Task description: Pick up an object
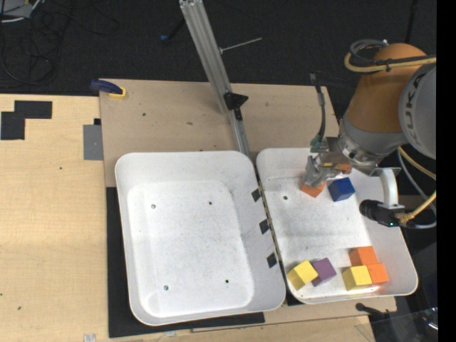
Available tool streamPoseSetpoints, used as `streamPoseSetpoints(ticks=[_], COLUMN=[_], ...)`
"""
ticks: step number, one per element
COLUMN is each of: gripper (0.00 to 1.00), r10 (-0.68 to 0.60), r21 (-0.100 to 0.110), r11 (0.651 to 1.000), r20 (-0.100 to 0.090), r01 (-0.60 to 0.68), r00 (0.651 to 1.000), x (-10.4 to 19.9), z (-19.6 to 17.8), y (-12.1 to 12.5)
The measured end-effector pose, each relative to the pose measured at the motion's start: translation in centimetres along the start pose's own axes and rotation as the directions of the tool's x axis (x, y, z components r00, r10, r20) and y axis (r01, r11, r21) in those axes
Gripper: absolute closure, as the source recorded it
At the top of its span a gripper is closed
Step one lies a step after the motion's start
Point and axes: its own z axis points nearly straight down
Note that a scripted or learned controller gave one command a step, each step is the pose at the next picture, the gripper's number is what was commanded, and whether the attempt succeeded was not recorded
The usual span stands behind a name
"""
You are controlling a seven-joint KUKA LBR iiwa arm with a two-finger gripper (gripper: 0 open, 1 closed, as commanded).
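white bins [142,169], blue cube [342,189], purple cube [325,269]

My gripper [314,175] hangs low at about one o'clock in the right bin [285,164], directly over an orange block [311,188], with a blue block [341,189] just to its three o'clock. At the bin's five o'clock corner sit a yellow block [303,273], purple block [324,269], second yellow block [356,277] and two orange blocks [369,262].

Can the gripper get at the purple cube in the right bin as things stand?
Probably yes. The purple cube lies uncovered near the right bin's front edge, but a yellow cube touches its left side, so fingers may lack room there. The gripper is over the orange block.
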Motion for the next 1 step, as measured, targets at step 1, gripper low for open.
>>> streamPoseSetpoints(ticks=[1], gripper=[1.0], r10=[0.001], r21=[0.001], r11=[1.0], r20=[0.001], r01=[-0.001], r00=[1.0], x=[5.05], z=[0.26], y=[-0.91])
